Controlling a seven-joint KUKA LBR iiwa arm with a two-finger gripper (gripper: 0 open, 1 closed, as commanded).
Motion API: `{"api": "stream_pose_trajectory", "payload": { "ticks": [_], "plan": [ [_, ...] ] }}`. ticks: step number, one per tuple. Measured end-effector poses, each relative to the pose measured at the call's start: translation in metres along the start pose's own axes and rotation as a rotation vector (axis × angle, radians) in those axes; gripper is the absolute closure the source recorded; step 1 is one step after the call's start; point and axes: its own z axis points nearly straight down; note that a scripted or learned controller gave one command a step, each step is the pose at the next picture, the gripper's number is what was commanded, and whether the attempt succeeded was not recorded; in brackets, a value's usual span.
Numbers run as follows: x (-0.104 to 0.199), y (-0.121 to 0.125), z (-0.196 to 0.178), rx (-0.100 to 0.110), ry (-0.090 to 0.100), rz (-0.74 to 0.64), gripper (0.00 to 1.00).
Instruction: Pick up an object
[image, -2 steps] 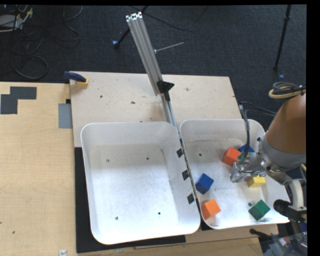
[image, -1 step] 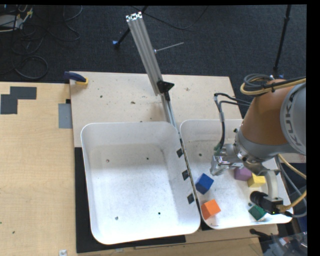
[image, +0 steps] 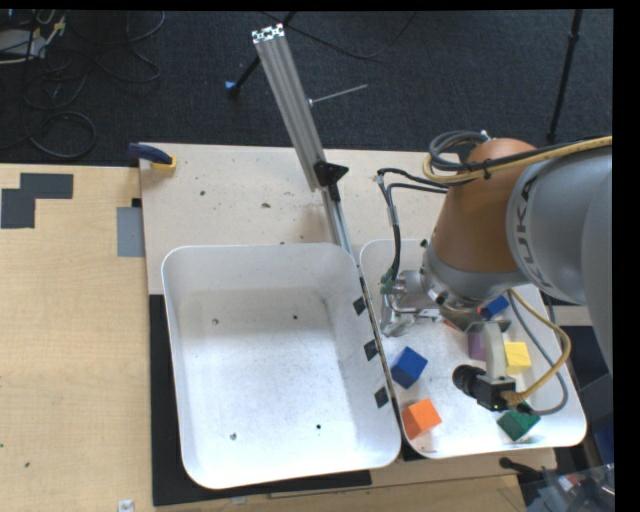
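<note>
The right bin holds several small blocks. A blue cube lies near its left wall, with an orange cube just in front of it. A yellow cube and a green block lie toward the right side. A purple piece and another blue piece peek out from under the arm. My gripper hangs low over the back left part of this bin, just behind the blue cube. Nothing shows in its grasp.
The left bin sits beside the right one, and their walls meet at a divider with black clips. A slanted aluminium post rises behind the bins. The big arm body overhangs the right bin's back.
</note>
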Motion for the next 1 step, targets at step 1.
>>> {"api": "stream_pose_trajectory", "payload": {
  "ticks": [1],
  "plan": [
    [0.0537, 0.0191, 0.0041, 0.001, 0.000, 0.001, 1.00]
  ]
}}
